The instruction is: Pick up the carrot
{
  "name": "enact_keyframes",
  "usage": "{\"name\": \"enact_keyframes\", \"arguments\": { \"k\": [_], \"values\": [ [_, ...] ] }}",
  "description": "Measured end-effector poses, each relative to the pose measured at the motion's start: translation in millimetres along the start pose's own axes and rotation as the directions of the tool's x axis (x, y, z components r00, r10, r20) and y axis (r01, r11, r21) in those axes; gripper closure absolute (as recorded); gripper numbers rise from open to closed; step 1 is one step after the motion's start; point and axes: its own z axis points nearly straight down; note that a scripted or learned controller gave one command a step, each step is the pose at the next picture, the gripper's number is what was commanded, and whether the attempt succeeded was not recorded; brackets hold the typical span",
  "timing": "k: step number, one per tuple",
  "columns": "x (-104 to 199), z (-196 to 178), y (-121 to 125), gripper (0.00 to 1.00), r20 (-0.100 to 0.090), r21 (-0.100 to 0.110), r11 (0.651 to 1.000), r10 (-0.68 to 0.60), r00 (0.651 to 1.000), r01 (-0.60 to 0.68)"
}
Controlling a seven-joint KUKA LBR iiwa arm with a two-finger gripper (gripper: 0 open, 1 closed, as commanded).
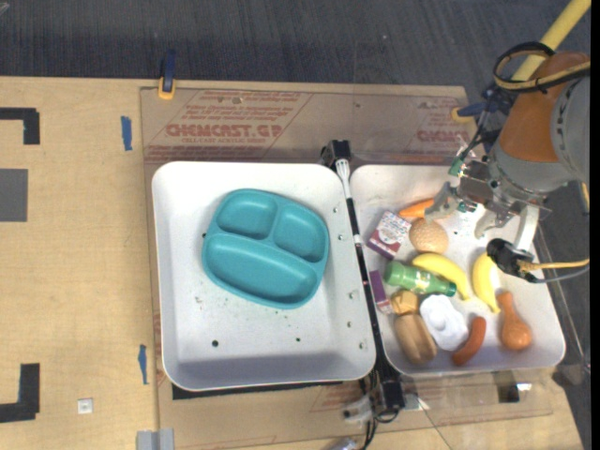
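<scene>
Just beside the gripper [466,198], whose jaws' state I cannot tell, lies a small orange carrot [417,208], touching a tan potato [429,236] and purple carton [389,234].

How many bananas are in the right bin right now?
2. One banana lies mid-bin beside the green bottle; the other banana lies just right of it, below the gripper. More could be hidden in the pile.

Carrot [416,209]: small, orange, tapered. Lies flat in right bin [553,345], upper-left part near the back wall, long axis running slantwise, one end rising toward the right. Just above a tan round item [429,236] and beside a purple-and-white packet [388,233]. Right end partly hidden; contact with neighbours unclear
</scene>
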Motion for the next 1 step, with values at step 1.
{"name": "enact_keyframes", "arguments": {
  "k": [1],
  "values": [
    [61.1,51.6,34.5,0.00,0.003,0.003,1.000,0.029,1.000,-0.029]
  ]
}}
